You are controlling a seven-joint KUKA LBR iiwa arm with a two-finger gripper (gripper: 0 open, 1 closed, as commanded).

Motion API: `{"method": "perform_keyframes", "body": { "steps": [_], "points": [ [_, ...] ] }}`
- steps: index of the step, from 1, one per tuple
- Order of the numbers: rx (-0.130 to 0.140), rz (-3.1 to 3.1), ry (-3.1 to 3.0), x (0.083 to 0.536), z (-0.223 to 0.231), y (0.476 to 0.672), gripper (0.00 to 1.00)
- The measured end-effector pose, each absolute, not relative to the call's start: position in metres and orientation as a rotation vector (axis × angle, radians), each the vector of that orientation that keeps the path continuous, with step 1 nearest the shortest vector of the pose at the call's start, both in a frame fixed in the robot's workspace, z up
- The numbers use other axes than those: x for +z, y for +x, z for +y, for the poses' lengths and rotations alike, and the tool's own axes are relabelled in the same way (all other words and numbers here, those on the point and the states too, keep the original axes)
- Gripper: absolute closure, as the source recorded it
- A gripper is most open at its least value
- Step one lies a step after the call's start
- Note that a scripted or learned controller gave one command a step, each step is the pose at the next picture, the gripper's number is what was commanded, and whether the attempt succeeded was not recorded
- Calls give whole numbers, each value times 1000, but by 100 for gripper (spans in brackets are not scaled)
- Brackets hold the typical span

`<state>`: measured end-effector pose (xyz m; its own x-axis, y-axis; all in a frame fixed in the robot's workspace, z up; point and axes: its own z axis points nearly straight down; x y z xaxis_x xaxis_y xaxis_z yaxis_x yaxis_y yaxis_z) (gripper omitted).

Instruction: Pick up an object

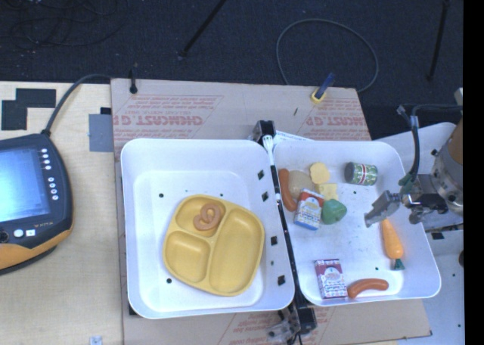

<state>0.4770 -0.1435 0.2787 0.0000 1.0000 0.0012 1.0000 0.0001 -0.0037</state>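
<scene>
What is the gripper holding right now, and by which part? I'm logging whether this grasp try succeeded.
Nothing that can be seen. The gripper hangs over the right bin, just left of the toy carrot, with no object between its fingers.

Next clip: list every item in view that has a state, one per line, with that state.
End effector: over the right bin, above the carrot, nothing seen held.
Carrot: lying flat in the right bin.
Can: on its side.
Sausage: lying beside the small red carton.
Yellow divided plate: in the left bin, a pretzel in one compartment.
Tablet: screen lit.
</scene>
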Motion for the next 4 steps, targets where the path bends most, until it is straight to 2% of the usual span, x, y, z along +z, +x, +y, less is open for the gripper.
{"method": "perform_keyframes", "body": {
  "steps": [1, 2, 3, 4],
  "points": [
    [12, -2213, -2208, 118, -126, 507, 0],
    [-7, -2227, -2219, 91, -120, 585, 0],
    [0, -2215, -2224, 99, -122, 581, 100],
    [-6, -2228, -2213, 193, -48, 549, 100]
  ]
}}
